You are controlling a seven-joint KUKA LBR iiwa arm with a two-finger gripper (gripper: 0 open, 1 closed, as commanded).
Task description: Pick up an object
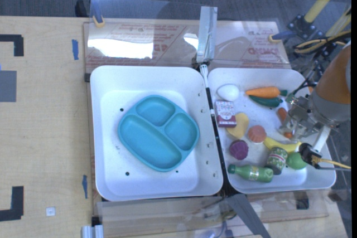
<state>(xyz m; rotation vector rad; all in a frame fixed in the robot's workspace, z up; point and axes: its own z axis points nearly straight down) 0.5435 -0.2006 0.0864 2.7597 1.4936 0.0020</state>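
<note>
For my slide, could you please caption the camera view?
Gripper low over toy food in the right bin; blue divided plate in the left bin.

Left of my pincer [294,130], the small red-and-white carton [225,113] carries print too small to read; red lettering on the clear panels [167,36] is illegible.

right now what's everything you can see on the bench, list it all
left bin: 1, white, left half of bench
divided plate: 1, turquoise, three sections, middle of left bin
right bin: 1, white, right half of bench
egg: 1, white, far left of right bin
carrot: 1, orange, far side of right bin
small carton: 1, red and white, against right bin's left wall
purple toy: 1, purple, near middle of right bin
bottle: 1, green, lying along right bin's near edge
arm: 1, grey with orange band, over right bin's right side
end effector: 1, low over right bin
</note>
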